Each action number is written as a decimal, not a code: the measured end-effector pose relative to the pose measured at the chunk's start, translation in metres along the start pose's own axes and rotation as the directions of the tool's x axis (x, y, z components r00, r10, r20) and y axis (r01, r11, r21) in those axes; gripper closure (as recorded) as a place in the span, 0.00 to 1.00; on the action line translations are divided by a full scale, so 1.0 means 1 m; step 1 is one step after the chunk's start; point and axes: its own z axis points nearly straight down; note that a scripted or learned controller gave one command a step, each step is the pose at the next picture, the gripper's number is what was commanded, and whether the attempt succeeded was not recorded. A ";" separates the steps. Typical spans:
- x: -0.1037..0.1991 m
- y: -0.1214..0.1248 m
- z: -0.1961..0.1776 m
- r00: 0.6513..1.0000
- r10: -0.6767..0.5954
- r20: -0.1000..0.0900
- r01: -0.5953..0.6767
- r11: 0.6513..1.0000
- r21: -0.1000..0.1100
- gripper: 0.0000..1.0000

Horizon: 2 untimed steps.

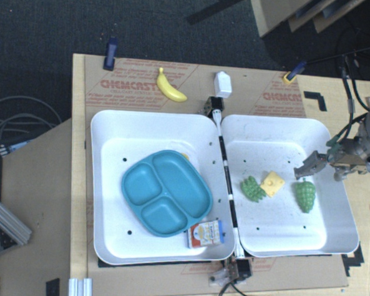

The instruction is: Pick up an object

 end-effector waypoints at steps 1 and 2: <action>-0.050 0.029 0.032 1.000 0.001 0.001 -0.001 1.000 -0.002 0.00; -0.070 0.021 0.185 1.000 -0.001 -0.001 0.001 1.000 -0.001 0.00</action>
